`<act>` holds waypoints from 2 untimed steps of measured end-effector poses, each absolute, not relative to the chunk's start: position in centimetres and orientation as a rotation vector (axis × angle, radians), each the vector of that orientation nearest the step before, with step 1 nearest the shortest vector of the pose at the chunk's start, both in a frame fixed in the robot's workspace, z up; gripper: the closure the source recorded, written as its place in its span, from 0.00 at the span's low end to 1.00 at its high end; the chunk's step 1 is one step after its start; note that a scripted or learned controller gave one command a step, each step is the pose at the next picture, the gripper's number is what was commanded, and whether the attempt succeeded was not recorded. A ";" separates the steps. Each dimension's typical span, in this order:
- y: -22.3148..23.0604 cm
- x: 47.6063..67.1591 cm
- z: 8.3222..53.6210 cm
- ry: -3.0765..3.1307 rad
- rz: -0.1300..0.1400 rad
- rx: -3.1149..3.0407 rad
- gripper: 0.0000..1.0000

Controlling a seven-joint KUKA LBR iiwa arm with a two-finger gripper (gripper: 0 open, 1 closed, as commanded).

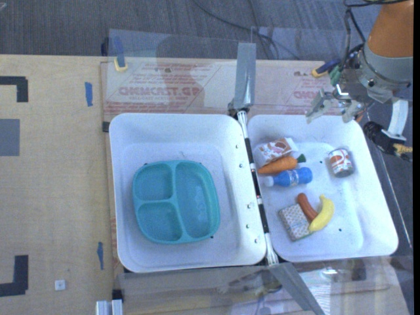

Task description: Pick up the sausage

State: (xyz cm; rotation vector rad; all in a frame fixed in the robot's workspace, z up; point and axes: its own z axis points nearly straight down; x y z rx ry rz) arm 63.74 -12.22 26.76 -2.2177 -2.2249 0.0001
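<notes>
Open, empty gripper (333, 109) hangs above the right bin's (374, 241) far rim.
The sausage (306, 206) looks light, smooth, stiff; grip mid-length, beside the banana (321, 214).

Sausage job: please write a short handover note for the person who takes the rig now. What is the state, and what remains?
Gripper: open, holding nothing, above the far rim of the right bin.
Sausage: lying in the right bin, touching the banana on one side and a small patterned packet on the other.
Also in that bin: carrot, blue bottle, can.
Left bin: holds a teal divided tray.
Done: nothing yet; sausage not grasped.
Left: descend to the sausage, grip, lift. The close neighbours may interfere.
</notes>
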 end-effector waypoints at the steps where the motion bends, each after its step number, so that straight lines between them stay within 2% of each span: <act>1: -12.7 56.7 12.8 -2.028 -0.017 -2.408 0.00; 2: -12.3 54.5 10.8 -2.132 -0.053 -2.353 0.00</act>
